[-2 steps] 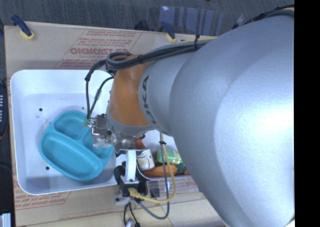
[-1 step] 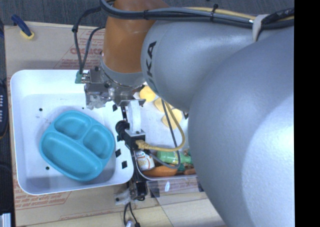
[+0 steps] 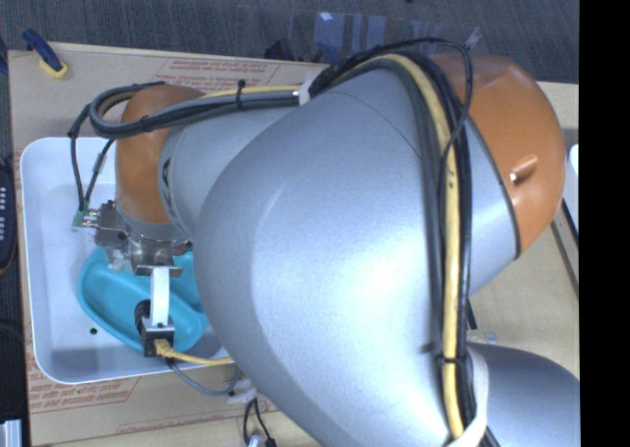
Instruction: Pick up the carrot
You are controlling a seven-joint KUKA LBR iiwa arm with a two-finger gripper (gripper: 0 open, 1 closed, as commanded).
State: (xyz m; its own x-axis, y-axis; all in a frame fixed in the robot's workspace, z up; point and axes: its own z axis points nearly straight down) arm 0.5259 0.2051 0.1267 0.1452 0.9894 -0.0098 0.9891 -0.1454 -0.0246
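Note:
The grey arm with its orange band [image 3: 148,169] reaches over the left white bin [image 3: 44,238] and hides most of both bins. My gripper [image 3: 136,256] hangs low in that bin, right over a light blue plastic dish [image 3: 103,299] near the bin's front. The wrist covers the spot beneath the gripper, so nothing can be made out between the fingers. No orange vegetable can be picked out among the uncovered parts of the bin.
The bins rest on brown cardboard [image 3: 197,71]. A blue and yellow clamp [image 3: 44,53] lies at the cardboard's far left corner. A dark device [image 3: 5,219] sits at the left edge. The bare floor of the left bin [image 3: 59,189] shows left of the wrist.

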